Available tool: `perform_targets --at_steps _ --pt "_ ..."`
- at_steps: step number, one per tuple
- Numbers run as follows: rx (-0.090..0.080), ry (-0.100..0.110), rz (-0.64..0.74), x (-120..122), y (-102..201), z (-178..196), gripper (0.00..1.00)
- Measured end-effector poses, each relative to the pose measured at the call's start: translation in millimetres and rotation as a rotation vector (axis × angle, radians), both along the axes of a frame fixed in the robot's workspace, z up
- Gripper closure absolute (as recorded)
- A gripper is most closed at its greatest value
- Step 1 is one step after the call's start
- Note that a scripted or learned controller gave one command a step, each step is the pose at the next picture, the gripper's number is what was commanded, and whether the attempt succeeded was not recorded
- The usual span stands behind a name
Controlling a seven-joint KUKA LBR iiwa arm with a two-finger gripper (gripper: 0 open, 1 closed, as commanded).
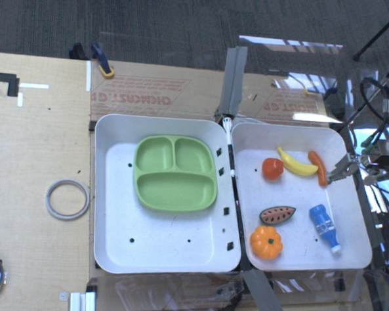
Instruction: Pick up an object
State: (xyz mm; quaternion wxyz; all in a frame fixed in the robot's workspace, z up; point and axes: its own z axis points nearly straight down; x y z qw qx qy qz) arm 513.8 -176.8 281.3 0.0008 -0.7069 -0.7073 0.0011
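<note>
At the frame's right edge the gripper [343, 168] hovers beside the carrot [318, 168] — fingers parted, grasping nothing.

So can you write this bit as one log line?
gripper: right bin's edge, by carrot | holding: nothing seen | plate: left bin

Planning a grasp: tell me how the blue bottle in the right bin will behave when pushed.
The blue bottle lies on its side, so it would probably roll. It looks small and plastic, likely light. Its smooth round body may slip in the gripper.
</note>
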Motion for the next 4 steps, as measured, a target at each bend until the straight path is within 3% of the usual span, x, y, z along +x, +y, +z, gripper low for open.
perform_targets --at_steps 1,2,3,4 --pt "0.007 0.004 -0.003 -3.6 -41.8 -168.8 0.0" --pt "0.007 -0.001 -0.128 -11.1 -31.6 -189.9 0.0" --pt "0.005 0.0 -0.131 -11.6 -33.1 -181.0 1.0" --pt "0.0 -0.001 -0.144 7.1 53.7 -89.9 1.0"
